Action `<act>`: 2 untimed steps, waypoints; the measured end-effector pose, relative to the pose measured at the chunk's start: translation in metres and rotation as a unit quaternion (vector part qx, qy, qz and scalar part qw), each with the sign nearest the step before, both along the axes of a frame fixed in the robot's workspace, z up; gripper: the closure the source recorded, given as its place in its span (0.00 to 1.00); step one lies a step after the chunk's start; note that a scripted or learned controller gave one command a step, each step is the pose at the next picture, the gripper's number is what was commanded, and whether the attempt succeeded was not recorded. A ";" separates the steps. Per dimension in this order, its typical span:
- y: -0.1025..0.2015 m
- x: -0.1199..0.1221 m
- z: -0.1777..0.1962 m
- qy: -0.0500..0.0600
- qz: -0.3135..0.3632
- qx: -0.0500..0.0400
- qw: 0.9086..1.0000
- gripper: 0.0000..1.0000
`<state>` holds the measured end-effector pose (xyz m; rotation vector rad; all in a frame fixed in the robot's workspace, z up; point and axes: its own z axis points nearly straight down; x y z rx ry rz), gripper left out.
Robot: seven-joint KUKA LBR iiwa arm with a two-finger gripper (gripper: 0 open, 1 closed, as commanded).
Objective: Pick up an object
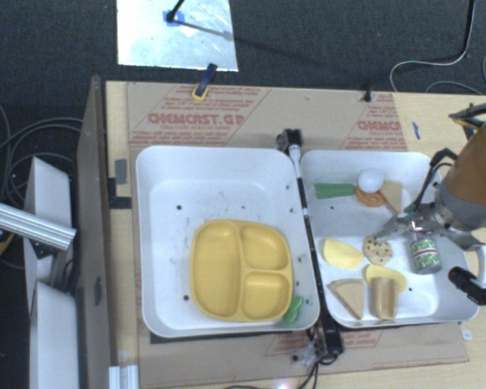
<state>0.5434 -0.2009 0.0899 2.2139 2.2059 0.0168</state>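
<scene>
My gripper (394, 228) reaches in from the right and hangs low over the middle of the right bin (340, 171). Its tip is just above a round speckled cookie (378, 251). A small green-and-white can (425, 254) stands right beside it, under the wrist. Around it lie a yellow slice (342, 253), a tan wedge (349, 296), a bread-like roll (382, 296), a green bar (334, 190), a white ball (371, 181) on an orange piece (372, 198), and a tan piece (392, 194). Nothing is visibly held.
The left bin (178, 177) holds a yellow divided plate (241, 269) with a small green object (292, 310) at its lower right corner. The ridge between the bins (302, 209) runs just left of the food items. Cables lie along the bench's right side.
</scene>
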 end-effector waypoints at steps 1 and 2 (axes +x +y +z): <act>0.002 0.003 0.012 0.000 0.003 0.002 1.000 1.00; 0.066 0.018 0.109 0.004 0.008 0.002 1.000 1.00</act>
